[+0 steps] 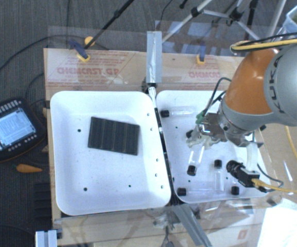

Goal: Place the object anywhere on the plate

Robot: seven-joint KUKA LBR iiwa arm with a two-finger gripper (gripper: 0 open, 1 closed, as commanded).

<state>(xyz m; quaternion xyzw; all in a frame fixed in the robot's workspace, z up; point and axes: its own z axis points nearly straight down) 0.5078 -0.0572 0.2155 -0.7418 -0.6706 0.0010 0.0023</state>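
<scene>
1. Roughly at the middle of the left bin lies a dark ridged plate, flat on the white floor and turned slightly askew to the bin's walls, touching none of them.
2. To the right of the plate, past the raised rims where the two bins meet, sits the right bin, and the arm reaches over it from the side farthest from the plate.
3. The gripper hangs low over the right bin's floor, well apart from the plate, with both bin rims between them.
4. Whether the gripper is clenched or released cannot be told: its clear parts blur against the white floor, and it is just as unclear whether it grasps anything.
5. Several small black studs dot the right bin's floor. One sits near the rim closest to the plate and others lie around the gripper. I cannot tell whether any of them is a loose object.
6. On the side of the plate away from the gripper, off the bench, a handheld control pendant with a lit screen rests on the dark floor.
7. Beyond the plate, at the bench's far edge, an orange clamp grips a pale board with red lettering.
8. A yellow cable loops over the arm's orange band, far to the right of the plate.
</scene>
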